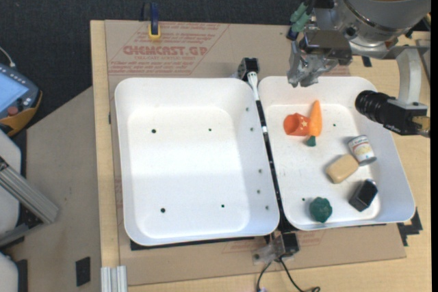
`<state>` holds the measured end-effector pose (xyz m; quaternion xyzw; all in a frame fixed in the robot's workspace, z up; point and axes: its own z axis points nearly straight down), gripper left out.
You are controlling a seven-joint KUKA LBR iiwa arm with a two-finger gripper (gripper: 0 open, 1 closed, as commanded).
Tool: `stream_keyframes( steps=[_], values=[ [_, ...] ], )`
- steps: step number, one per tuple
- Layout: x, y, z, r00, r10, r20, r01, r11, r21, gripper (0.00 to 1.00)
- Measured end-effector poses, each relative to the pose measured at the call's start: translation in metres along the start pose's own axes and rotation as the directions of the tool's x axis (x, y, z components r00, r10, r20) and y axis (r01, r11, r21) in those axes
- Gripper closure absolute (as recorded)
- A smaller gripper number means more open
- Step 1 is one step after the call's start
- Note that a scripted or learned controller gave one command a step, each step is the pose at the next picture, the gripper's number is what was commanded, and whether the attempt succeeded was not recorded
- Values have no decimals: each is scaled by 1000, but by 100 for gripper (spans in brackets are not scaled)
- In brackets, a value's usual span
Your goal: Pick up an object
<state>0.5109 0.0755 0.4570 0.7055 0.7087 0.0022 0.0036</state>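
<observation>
Two white bins side by side on the bench: left bin [137,147], right bin [397,181]. All loose objects sit in the right bin. Carrot [315,118], orange, lies roughly upright in frame, its green tip toward the near side; just beside it on the left, touching or overlapping, an orange cup-like piece [295,124] — exact shape hard to make out. Small white canister [360,149] with a printed band, label unreadable. Tan block [341,169] just below it, close but contact unclear. Black block [363,195] near the right bin's near-right corner. Dark green lump [320,209] at the near edge, form indistinct.

Gripper [302,77] hangs over the far rim of the right bin, apart from every object, nothing between its fingers. Fingertips blurred and dark against the rim; whether spread or closed, cannot tell. Arm body is cut off by the frame's top and right edges.
</observation>
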Motion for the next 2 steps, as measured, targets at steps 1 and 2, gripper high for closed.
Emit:
stream_keyframes(
  steps=[1, 2],
  values=[
    [-46, -36, 140, 1000, 11, 1, -11, 1000, 26, 100],
    [-31, -33, 153, 1000, 4, -2, -3, 1000, 12, 100]
  ],
)
